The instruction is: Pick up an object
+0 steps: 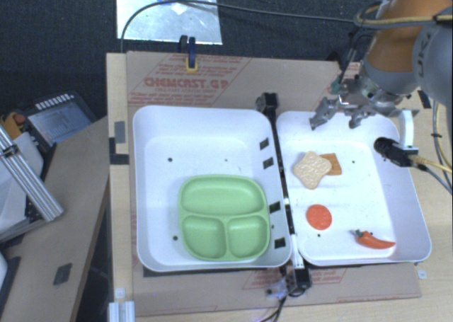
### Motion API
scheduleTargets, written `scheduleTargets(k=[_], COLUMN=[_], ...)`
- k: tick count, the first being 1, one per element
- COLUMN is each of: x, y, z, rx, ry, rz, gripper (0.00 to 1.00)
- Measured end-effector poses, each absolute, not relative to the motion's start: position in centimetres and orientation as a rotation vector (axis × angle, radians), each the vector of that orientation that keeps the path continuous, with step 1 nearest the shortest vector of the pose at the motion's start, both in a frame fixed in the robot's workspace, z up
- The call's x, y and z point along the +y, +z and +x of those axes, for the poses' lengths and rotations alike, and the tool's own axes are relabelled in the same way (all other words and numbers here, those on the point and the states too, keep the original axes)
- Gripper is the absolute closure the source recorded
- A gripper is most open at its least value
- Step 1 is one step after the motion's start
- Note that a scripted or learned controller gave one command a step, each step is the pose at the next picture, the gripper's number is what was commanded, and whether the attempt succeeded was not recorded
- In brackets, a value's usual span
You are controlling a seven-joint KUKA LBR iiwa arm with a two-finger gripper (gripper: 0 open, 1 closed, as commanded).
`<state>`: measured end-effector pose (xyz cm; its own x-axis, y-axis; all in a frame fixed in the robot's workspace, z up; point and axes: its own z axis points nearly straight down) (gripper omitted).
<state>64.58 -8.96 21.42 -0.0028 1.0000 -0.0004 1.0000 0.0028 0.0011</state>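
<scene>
- Over the right bin's [414,193] far edge, the gripper [338,118] hangs with fingers spread, holding nothing
- Candidate objects lie apart, easing a clean pick: bread slice [311,170], red disc [318,216], seemingly a carrot [373,240]

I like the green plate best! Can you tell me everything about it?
The green plate is pale green, looks like plastic, and has rounded corners. Raised ridges split it into three parts: one long one at the back and two smaller ones in front. It lies flat, right way up, in the left bin, near the front. Nothing is on it, and the gripper is far away.
</scene>
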Motion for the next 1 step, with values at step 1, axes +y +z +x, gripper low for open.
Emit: scheduleTargets(k=[1], x=[-8.64], y=[15.30], z=[64.91], rx=[2.225], ry=[-0.001], rz=[2.218], gripper=[0.00])
